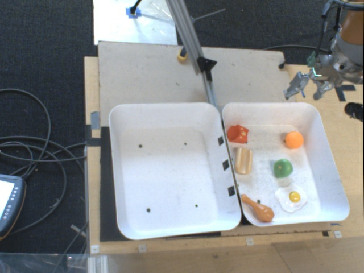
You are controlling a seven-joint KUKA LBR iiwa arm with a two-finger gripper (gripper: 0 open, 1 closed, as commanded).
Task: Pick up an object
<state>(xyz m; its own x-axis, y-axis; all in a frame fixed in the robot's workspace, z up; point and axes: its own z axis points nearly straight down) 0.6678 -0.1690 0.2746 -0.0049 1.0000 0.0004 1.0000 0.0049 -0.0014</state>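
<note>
Grey arm with orange band enters top right; its two-finger gripper (pixel 307 87) hangs above the bench just past the far rim of the right shallow white bin (pixel 327 152), outside it. Fingers look spread apart, nothing between them.

All objects sit in the right bin. Red faceted toy piece (pixel 238 133) near the far-left corner, close to the divider wall. Tan cylinder block (pixel 243 160) just below it, also near the left wall. Orange ball (pixel 293 140) toward the far-right side, free space around it. Green round toy (pixel 282 168) mid-bin, just above the fried-egg toy (pixel 292 198); the two sit near each other but apart. Orange drumstick-shaped toy (pixel 257 207) lies tilted at the near-left corner, its end by the near rim. Right strip of this bin along the right wall is open.

Left shallow white bin (pixel 122 169) touches the right bin along their shared edge. A grey metal pole (pixel 190 33) runs diagonally down to the bins' junction at the far side.
</note>
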